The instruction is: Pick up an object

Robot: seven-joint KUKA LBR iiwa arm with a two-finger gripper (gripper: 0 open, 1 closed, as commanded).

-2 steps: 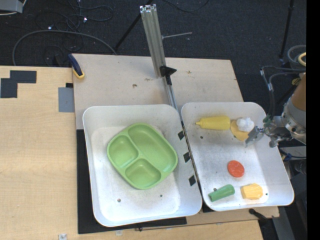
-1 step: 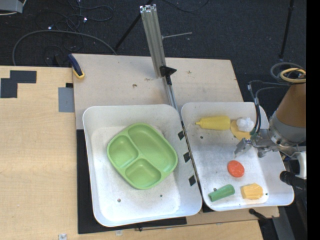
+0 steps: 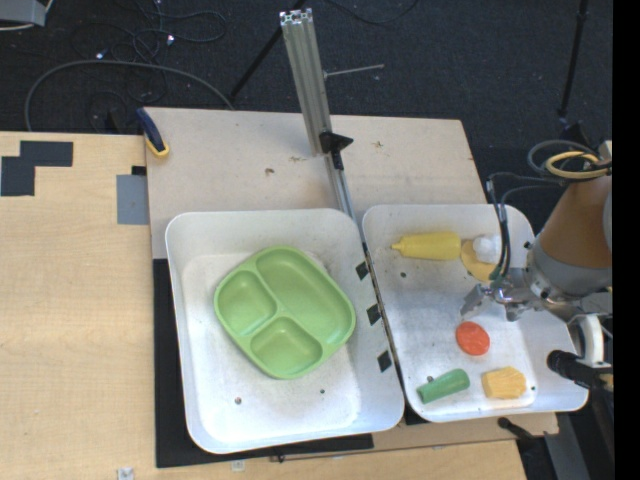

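The right white bin (image 3: 425, 313) holds several small items. A long yellow piece (image 3: 428, 246) lies near its far edge, with a pale yellow and white piece (image 3: 481, 254) just to its right. A red-orange round piece (image 3: 473, 339) sits in the middle. A green cylinder (image 3: 443, 385) and a yellow-orange block (image 3: 504, 382) rest near the front edge. My gripper (image 3: 492, 300) hangs low over the bin's right half, just above and right of the red-orange piece and below the pale piece. I see nothing held in it.
The left white bin (image 3: 200, 388) carries a green divided plate (image 3: 284, 310). A slanted aluminium post (image 3: 308, 78) rises behind the gap between the bins. The grey and orange arm (image 3: 578, 238) covers the right bin's right edge. Cables lie on the dark floor beyond.
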